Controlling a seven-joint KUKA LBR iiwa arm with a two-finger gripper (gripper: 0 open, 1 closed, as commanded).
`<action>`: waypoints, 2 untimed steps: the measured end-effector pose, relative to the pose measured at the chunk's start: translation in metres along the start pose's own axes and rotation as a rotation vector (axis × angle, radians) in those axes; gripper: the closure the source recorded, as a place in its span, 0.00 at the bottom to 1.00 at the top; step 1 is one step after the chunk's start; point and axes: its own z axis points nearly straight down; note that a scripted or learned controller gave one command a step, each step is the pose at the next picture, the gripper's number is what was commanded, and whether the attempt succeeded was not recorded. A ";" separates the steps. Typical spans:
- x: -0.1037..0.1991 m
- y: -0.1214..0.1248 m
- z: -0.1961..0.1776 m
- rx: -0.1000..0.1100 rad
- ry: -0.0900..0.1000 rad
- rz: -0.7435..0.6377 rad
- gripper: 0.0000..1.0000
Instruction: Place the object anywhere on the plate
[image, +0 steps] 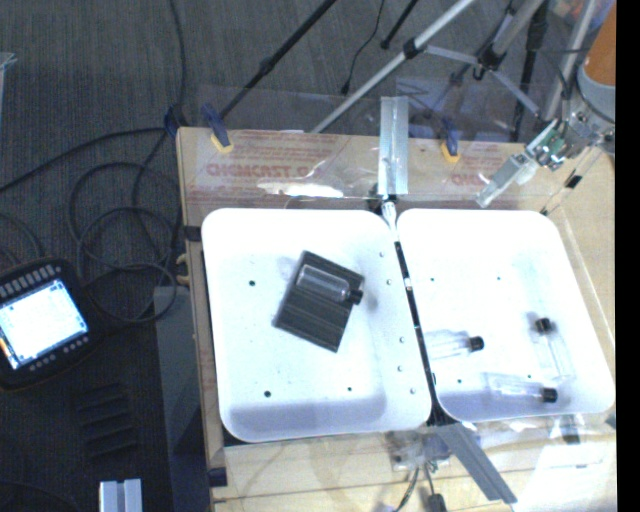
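Two white bins (230, 400) sit side by side on the desk; the left one holds a dark plate (312, 312) with a clear vial (330, 283) already lying on its upper edge, so the placing looks done. Three more vials (520, 385) lie in the right bin, and the end effector (515, 178) hangs above the far rim, its state impossible to tell.

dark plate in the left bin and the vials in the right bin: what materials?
Dark square plate: looks like matte, ribbed hard plastic or rubber; no glare. Clear vials with black caps: transparent, faintly glinting, so glass or clear plastic, can't tell which. Shallow white bins: smooth, likely moulded plastic.
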 end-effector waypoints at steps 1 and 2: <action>0.021 0.012 0.037 0.000 0.003 0.049 0.00; -0.008 -0.004 -0.056 -0.001 0.001 0.010 0.00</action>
